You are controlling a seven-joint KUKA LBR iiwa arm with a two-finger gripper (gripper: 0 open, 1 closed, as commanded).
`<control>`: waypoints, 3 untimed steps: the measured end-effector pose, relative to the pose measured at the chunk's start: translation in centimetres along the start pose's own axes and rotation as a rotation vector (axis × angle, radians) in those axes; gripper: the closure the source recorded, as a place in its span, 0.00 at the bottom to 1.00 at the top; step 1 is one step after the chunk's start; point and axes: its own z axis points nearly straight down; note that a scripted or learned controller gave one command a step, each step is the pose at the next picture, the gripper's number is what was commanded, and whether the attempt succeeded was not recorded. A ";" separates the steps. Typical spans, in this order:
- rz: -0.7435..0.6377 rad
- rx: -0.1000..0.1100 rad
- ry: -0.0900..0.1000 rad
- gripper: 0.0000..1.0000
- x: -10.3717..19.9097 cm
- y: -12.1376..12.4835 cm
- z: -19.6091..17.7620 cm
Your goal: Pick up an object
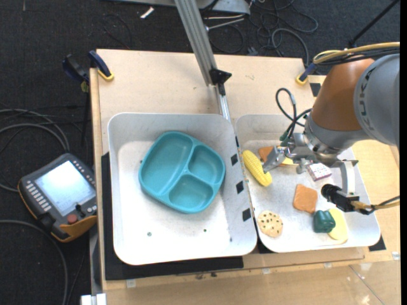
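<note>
Pincer (275, 159) hangs low in right bin (365, 189), tips apart, gripping nothing, just beside corn (257, 168); risk: fingers close off-centre, round cob rolls toward orange block (305, 198)

The table (159, 81) carries two white bins: the left bin (127, 189) touches the right bin (362, 234), and yellow clamps (105, 74) grip the table's far corners behind them.

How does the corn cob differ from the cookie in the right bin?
The corn cob is yellow and long; the cookie is tan, round, flat and dark-spotted. The corn cob lies by the gripper; the cookie sits nearer the front wall. Both lie in the right bin.
</note>
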 end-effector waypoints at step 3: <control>-0.002 -0.012 -0.002 1.00 0.1 0.8 -0.4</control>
